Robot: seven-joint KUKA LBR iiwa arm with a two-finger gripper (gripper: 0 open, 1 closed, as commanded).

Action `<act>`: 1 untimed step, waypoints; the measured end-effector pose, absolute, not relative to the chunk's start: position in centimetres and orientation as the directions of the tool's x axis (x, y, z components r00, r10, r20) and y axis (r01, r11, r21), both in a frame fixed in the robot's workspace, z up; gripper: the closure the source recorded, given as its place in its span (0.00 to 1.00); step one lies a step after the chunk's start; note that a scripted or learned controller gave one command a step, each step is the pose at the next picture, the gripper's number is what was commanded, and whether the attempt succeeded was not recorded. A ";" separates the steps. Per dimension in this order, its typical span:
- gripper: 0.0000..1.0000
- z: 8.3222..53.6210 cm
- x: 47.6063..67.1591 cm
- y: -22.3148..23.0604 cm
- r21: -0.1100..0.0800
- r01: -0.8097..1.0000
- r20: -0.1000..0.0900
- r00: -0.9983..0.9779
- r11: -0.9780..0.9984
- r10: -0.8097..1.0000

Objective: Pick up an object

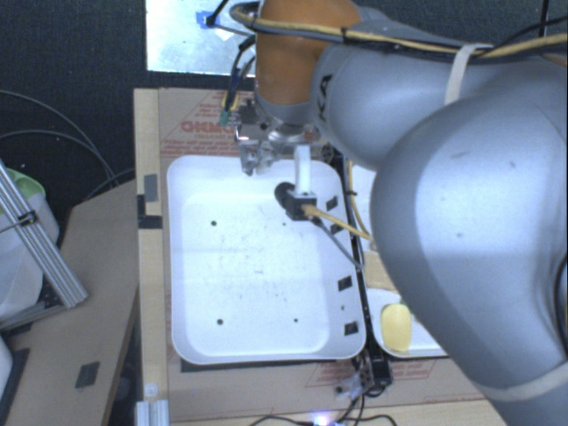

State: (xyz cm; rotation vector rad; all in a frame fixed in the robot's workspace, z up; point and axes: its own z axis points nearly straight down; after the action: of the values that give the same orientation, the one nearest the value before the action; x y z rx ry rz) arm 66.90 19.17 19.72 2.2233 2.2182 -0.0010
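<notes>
The tool (258, 155) hangs over the far edge of the left bin (191, 327); whether it is clenched, I cannot tell. A yellow object (397, 327) lies in the right bin, near corner

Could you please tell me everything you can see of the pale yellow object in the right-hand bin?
The pale yellow object is a small, rounded, smooth lump, matte and soft-looking; its material cannot be told. It lies near the front of the right bin, close to the divider between the bins. The grey arm hangs over it and hides its right side. It rests on the bin floor; nothing else is seen touching it.
</notes>
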 end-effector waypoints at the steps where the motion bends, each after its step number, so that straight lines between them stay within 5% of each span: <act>1: 1.00 38.7 67.0 19.6 0.021 1.000 0.006 -0.005 0.005 1.000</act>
State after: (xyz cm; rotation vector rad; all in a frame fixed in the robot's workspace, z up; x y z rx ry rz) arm 67.01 19.60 38.74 2.2085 2.2191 0.0301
